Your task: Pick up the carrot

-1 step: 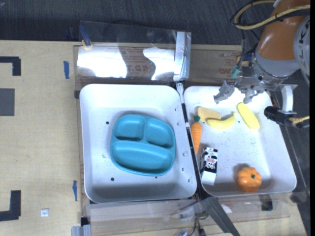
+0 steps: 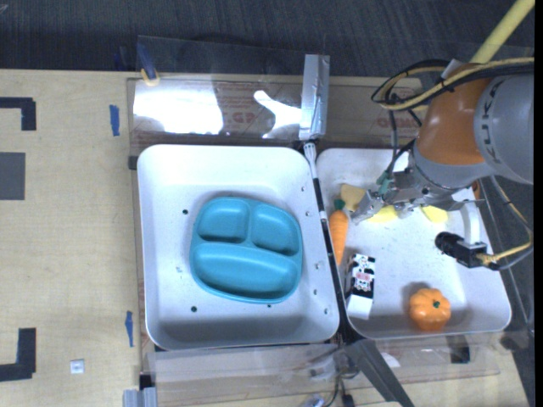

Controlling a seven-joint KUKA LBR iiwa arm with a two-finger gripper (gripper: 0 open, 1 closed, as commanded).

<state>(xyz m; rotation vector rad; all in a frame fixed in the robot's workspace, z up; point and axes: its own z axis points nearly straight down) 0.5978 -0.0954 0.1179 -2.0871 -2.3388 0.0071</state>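
Gripper [image 2: 377, 203]: camera view; hangs over the upper part of the right bin [image 2: 488, 312], near the carrot's top end. Whether it is spread or closed cannot be told at this angle; nothing is seen held.
Arm [image 2: 475, 134]: enters from the right, orange band above the wrist, cables looping over it.
Carrot [image 2: 338, 234]: lies lengthwise along the right bin's left wall, just beside the divider between the bins, untouched.
Step in hand: judged as approach; carrot not yet grasped.
Next move: shift slightly left and down over the carrot's middle, closing across its narrow width.
Edges: the wall leaves little room on the carrot's left side; one finger must fit between carrot and wall.
Neighbours: yellow pieces [image 2: 428, 213] under the wrist, milk carton [image 2: 361, 280] just below the carrot, small pumpkin [image 2: 429, 307] well apart.
Open room: bin floor to the carrot's right is free.
Left bin [image 2: 161, 227]: carries a blue divided tray [image 2: 248, 248]; not involved.
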